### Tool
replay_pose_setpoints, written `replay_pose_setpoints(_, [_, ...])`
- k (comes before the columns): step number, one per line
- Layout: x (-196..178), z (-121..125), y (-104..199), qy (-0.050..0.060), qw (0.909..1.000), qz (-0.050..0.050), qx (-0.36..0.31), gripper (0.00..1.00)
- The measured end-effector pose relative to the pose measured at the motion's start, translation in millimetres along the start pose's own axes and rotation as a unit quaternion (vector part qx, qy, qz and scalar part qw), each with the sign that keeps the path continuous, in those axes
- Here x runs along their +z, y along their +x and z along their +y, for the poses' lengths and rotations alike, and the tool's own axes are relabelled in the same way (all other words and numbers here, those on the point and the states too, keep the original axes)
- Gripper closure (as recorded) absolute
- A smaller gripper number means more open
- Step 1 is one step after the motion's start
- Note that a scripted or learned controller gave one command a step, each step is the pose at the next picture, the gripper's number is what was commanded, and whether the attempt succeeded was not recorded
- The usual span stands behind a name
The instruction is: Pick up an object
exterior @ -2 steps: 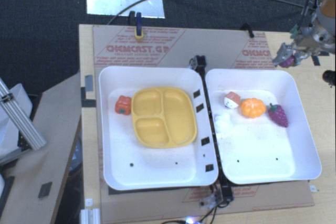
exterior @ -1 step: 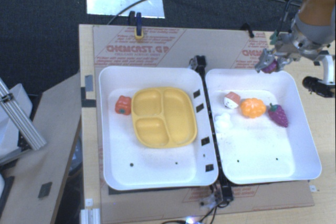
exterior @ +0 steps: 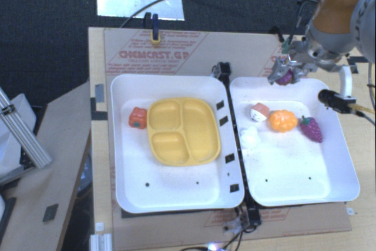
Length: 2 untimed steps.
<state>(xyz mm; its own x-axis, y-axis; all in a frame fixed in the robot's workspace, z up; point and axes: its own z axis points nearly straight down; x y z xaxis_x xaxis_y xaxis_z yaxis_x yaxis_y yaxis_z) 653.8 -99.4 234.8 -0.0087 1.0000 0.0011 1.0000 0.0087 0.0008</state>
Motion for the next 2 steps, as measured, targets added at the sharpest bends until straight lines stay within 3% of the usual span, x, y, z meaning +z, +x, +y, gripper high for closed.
replay_pose_setpoints(2, [2,1,99,0.0,1.0,0.0,0.0,1.0])
